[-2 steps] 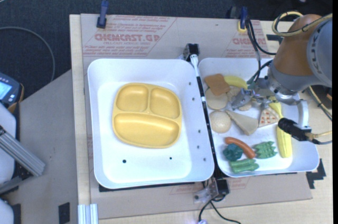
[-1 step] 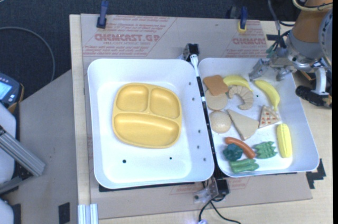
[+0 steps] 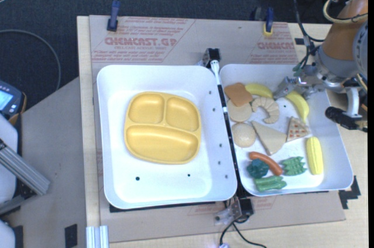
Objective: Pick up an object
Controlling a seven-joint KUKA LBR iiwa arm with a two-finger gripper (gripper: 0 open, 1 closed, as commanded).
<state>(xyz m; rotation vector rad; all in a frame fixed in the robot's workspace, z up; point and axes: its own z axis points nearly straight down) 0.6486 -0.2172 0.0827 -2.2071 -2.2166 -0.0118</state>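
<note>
Yellow toy bananas lie closest to the fingers (image 3: 290, 85): one banana (image 3: 300, 105) just below them, a second banana (image 3: 259, 89) just to their left. I cannot tell if the fingers are released or clenched; nothing is seen between them. They hang over the upper part of the right bin (image 3: 343, 174). Further below them are a pizza slice (image 3: 297, 130), a corn cob (image 3: 314, 154), a cheese wedge (image 3: 269, 138) and a red sausage (image 3: 266, 162). Far to their left, in the left bin (image 3: 111, 141), sits a yellow divided plate (image 3: 163, 127)
</note>
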